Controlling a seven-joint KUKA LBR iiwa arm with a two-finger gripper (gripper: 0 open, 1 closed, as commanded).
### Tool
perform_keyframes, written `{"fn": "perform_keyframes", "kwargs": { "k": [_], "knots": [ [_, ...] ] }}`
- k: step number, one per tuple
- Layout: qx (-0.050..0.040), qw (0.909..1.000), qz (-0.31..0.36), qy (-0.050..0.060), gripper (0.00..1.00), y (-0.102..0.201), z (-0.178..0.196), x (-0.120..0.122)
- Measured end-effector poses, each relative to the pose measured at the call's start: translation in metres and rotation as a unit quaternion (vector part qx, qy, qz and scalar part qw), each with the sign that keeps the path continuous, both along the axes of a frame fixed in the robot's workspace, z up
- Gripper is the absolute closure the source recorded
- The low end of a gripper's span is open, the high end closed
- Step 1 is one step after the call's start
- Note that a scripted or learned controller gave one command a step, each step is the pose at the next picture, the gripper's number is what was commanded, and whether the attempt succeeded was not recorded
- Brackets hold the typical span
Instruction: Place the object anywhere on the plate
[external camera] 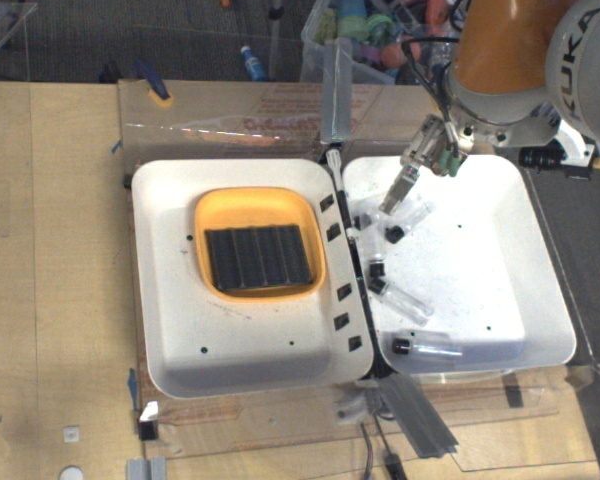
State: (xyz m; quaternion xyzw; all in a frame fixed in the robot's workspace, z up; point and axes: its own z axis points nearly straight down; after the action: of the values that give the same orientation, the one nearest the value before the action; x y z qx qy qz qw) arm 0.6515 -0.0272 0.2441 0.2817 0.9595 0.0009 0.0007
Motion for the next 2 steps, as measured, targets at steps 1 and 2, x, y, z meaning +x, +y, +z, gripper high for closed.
{"fn": "perform_keyframes", "kwargs": {
  "k": [1,2],
  "knots": [
    [0.0004,0.9996,-0.029,0.001,0.0,0.001,-0.008,-0.001],
    [0.0004,0.9995,-0.032,0.001,0.0,-0.014,-0.02,0.005]
  ]
}}
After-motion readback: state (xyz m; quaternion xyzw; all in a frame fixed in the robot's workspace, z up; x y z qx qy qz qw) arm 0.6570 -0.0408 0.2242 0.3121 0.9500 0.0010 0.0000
